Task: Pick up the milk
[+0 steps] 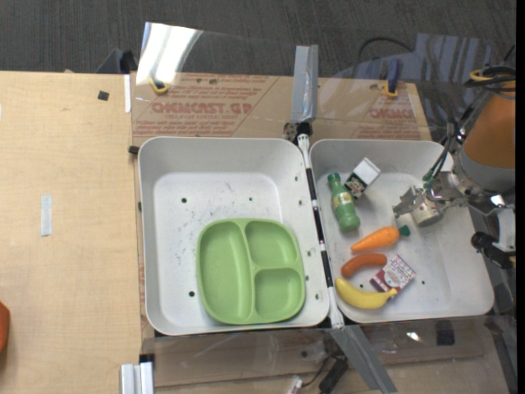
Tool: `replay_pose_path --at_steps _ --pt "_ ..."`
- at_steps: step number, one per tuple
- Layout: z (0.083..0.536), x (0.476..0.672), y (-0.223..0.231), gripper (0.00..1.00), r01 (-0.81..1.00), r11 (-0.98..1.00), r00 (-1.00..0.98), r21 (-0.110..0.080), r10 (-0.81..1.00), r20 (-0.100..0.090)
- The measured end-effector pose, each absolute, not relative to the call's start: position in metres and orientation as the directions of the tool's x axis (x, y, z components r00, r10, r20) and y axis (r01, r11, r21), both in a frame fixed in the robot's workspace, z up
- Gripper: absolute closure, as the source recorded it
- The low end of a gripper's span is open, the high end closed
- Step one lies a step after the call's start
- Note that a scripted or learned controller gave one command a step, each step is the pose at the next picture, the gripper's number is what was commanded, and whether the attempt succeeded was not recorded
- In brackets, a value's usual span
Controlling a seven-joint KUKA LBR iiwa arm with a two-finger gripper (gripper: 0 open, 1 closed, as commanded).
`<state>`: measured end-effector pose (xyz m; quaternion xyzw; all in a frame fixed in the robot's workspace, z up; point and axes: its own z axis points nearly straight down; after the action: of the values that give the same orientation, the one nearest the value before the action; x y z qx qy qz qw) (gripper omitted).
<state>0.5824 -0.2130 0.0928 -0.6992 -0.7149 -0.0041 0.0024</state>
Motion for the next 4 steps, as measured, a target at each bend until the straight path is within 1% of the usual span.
replay_pose_path --at_steps 2,3,4 --pt "0.093 0.584 -0.214 0.00 1.000 0.019 -0.019 0.000 1.000 0.011" --pt "0.091 0.595 -0.214 0.00 1.000 0.026 -0.026 -0.003 1.000 0.013" --pt "0.093 0.550 -0.215 0.00 0.999 0.054 -0.054 0.001 0.998 0.010"
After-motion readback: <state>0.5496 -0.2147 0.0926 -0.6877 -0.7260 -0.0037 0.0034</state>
